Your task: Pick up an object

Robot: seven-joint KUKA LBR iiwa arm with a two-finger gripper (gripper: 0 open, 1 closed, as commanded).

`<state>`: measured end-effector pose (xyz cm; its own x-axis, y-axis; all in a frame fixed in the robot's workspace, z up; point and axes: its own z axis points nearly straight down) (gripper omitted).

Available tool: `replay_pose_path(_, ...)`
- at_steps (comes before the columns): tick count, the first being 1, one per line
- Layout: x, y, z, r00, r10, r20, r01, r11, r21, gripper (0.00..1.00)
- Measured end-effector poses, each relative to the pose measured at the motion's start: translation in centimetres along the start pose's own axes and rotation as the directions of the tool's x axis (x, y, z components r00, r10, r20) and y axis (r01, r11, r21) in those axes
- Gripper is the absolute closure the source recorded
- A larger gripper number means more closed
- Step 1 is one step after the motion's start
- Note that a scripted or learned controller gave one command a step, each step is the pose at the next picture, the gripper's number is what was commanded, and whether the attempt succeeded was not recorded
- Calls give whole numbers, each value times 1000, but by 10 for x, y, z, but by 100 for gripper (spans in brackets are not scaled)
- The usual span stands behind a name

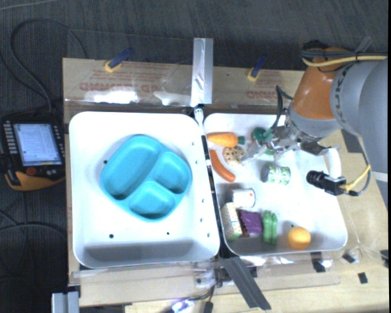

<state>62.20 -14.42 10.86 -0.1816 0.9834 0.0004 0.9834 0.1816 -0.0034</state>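
Observation:
My gripper [266, 146] hangs over the back of the right bin [339, 219], reaching in from the right below the orange band. Just left of it lie a carrot [221, 138], a round cookie [233, 154] and a red sausage [223, 168]. A small teal piece [259, 135] sits right at the gripper's tip, partly hidden by it. A pale green can [276, 173] lies just in front of the gripper. I see nothing clearly held.
Towards the front of the right bin lie a white tub [243, 194], a striped box [231, 220], a purple packet [251, 222], a green piece [269, 227] and an orange [300, 237]. The left bin [91, 240] holds a blue divided tray [146, 175]. A black part [320, 178] juts from the arm.

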Motion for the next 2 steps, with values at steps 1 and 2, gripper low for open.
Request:
replay_pose_path(1,-25,-42,18,1000,-27,5,27,1000,-14,0)
replay_pose_path(2,74,-32,-74,1000,-25,0,25,1000,-2,0)
